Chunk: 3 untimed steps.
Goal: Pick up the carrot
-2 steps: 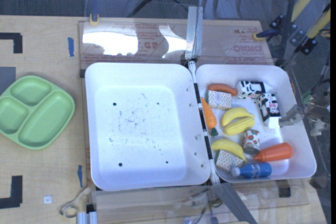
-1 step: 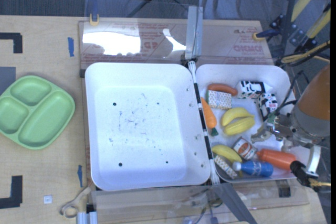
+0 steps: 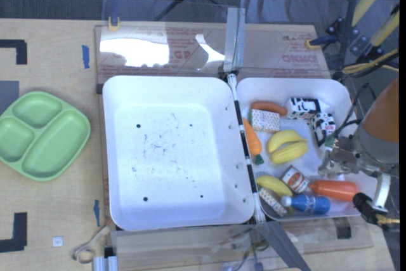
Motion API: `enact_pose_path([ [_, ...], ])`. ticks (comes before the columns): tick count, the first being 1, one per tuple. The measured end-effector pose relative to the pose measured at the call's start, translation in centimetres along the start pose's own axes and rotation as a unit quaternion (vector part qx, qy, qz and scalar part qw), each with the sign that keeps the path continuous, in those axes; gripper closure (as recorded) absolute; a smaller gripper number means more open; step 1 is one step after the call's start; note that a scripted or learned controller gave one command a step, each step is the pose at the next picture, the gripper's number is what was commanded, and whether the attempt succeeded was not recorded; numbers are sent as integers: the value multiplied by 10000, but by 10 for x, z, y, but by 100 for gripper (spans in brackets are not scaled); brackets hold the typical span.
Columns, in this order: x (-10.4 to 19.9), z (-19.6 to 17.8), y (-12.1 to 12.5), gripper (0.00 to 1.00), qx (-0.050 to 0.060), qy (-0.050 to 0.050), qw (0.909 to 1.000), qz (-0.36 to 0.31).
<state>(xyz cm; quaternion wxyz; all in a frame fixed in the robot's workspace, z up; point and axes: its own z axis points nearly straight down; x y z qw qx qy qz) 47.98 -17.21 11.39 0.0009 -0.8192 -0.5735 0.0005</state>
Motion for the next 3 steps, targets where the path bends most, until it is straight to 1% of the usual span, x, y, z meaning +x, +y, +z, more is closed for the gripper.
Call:
enact_pose_path([
  [1,-19,-86,32,100,-4,-3,9858,1680],
  [2,46,-125,36,100,-1,-5,9595,2818],
  [3,72,-134,74,100,-3,-4,9454,3260],
])
